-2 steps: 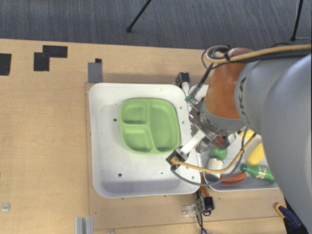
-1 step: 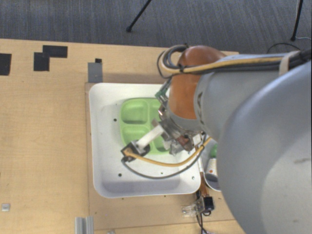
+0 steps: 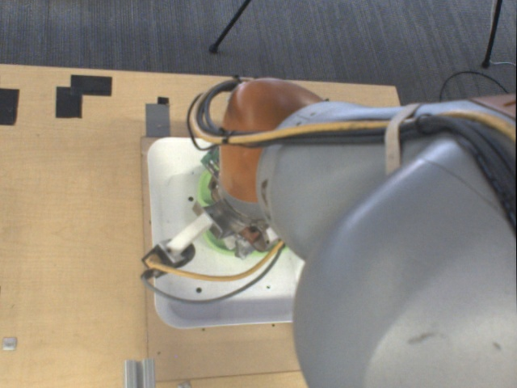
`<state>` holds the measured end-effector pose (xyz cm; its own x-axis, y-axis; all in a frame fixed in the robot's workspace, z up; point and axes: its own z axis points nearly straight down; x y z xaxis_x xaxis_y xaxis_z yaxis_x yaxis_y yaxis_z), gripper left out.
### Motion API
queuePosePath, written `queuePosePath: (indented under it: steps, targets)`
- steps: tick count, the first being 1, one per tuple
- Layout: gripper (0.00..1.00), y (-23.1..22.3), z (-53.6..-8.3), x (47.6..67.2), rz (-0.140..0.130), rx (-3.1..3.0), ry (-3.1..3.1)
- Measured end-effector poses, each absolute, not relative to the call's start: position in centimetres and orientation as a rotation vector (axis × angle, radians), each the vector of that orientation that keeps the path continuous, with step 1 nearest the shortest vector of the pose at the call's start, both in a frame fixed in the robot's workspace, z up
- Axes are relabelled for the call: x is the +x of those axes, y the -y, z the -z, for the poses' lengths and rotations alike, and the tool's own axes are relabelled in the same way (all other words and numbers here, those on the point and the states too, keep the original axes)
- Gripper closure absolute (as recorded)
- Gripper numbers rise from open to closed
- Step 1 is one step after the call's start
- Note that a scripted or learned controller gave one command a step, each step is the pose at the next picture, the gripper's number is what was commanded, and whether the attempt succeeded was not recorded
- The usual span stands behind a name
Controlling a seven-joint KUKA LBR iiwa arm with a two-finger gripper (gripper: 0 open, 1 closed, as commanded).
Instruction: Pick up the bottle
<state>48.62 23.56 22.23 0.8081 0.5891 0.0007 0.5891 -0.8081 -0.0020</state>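
Note:
My arm reaches in from the right and covers most of the white bin. My gripper points down into the middle of the bin, just above its floor. A bright green thing peeks out from under the wrist on the left side. More of it shows as a green rim right beside the gripper. It may be the bottle, but the arm hides its shape. I cannot tell whether the gripper touches it.
The wooden bench lies to the left of the bin, with black marks at its far left. A small grey block stands by the bin's far corner. Stand legs rest on the carpet beyond.

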Motion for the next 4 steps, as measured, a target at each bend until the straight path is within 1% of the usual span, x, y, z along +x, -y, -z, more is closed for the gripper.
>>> queuePosePath:
  steps: [1,2,3,4]
  targets:
    - [1.0,-13.3,-29.0,48.7,0.002,-2.938,1.111]
    - [1.0,-20.5,-41.2,48.7,0.004,-2.764,1.492]
    - [1.0,-14.8,-30.7,48.7,-0.001,-2.812,1.4]
    - [1.0,-21.0,-28.1,49.4,-0.001,-2.794,1.434]
